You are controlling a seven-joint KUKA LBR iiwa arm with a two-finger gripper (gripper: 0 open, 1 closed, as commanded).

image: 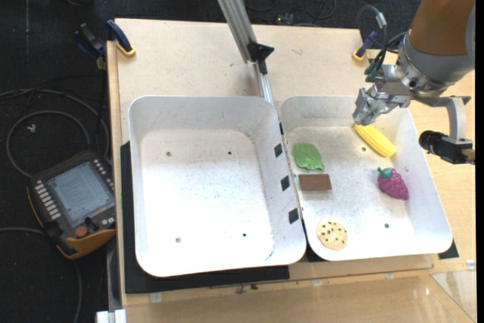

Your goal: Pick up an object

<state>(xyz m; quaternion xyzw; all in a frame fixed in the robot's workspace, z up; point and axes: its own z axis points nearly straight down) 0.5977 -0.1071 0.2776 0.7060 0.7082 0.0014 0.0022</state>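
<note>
- So, grey two-finger tool (368, 111) sits low over the far end of the right-hand shallow white bin (431, 185), arm reaching in from the right.
- Tool state: cannot tell, tip too small and blurred; nothing visibly held.
- Nearest candidate: yellow corn-cob-shaped toy (375, 138), lying flat and slanted just below the tool tip, its upper end touching or almost touching the tip; can't tell which.
- Other things in the same bin, all nearer the camera than the tool: purple bumpy grape-like toy (392, 183) beyond the corn; green leaf-shaped piece (308, 156) to the tool's left; brown flat rectangular block (314, 182) just under the leaf; round tan speckled cookie (331, 234) furthest from the tool, near the front rim.
- Left-hand white bin (151, 125) is well away from the tool, across the divider.
- Judgement: step in hand is the descent onto the corn.
- To do it well: centre the tool on the cob's middle, not its upper end, and close across the narrow width, square to its long axis.
- Go fully down to the bin floor before closing; the cob is low and rounded and likely to squirt out of a shallow pinch.
- Risk: an end grip could tip or roll it toward the grape toy.
- Lift straight up off the wooden worktop (189, 57) side, clear of the bin wall.
</note>
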